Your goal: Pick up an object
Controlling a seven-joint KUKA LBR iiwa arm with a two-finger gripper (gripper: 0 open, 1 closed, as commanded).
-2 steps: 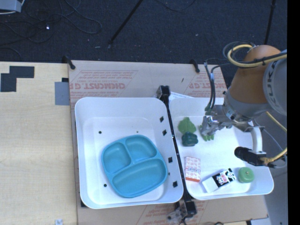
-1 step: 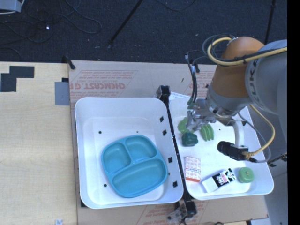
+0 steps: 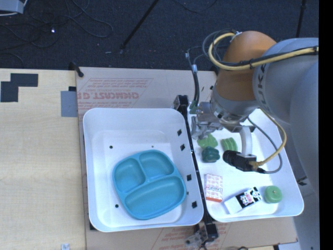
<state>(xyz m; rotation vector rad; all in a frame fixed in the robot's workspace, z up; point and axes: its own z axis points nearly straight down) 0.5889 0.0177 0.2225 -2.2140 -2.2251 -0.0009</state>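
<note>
Poised over right bin's far left corner: gripper [image 3: 200, 132], jaw state impossible to tell. Directly beneath and slightly near, green toy [image 3: 208, 140] beside teal lump [image 3: 210, 153].

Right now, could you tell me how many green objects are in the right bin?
4: a light green piece and a dark teal one below the hand, a ridged piece beside them, a round one near the front. The arm may hide more.
</note>
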